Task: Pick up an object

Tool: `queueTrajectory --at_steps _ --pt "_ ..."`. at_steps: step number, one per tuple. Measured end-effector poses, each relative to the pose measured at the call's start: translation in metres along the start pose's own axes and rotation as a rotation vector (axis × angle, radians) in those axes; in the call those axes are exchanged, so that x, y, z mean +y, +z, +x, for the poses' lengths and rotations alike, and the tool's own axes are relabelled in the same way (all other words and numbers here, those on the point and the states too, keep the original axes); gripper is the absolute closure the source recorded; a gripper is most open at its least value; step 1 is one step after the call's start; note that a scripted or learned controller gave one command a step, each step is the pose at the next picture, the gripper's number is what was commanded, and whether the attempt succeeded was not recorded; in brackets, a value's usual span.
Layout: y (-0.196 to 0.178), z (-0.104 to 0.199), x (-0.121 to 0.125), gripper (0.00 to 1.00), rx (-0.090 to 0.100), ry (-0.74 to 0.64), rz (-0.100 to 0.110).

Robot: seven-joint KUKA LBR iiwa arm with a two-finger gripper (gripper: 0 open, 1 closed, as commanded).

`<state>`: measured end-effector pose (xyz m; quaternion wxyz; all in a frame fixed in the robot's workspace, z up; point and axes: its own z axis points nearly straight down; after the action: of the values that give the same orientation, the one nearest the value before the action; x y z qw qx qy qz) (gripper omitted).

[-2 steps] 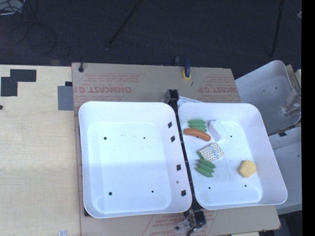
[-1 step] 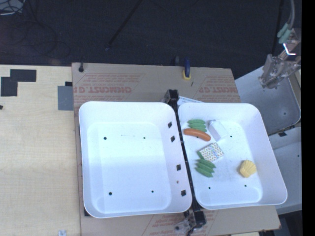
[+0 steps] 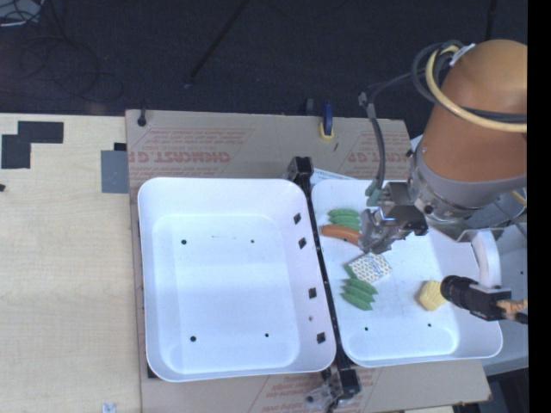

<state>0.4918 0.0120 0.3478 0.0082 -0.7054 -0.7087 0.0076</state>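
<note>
Just left of the pincer (image 3: 374, 233) an orange carrot (image 3: 340, 231) lies. Just below the pincer, in the right bin (image 3: 405, 334), a white chequered packet (image 3: 370, 269) is seen, judged the nearest target. The pincer's opening cannot be told. It should be centred over the packet before being lowered.

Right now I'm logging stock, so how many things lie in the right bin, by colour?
Green pods: 2
Orange stick: 1
White checked piece: 1
Yellow lump: 1
Total in the right bin: 5
</note>
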Motion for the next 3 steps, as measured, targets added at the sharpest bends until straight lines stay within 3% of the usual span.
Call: queueTrajectory --at_steps 1,3 --pt "-0.018 -0.005 0.002 1.00 -0.001 0.007 -0.016" --pt "-0.037 -0.007 0.002 1.00 -0.002 0.010 -0.010"
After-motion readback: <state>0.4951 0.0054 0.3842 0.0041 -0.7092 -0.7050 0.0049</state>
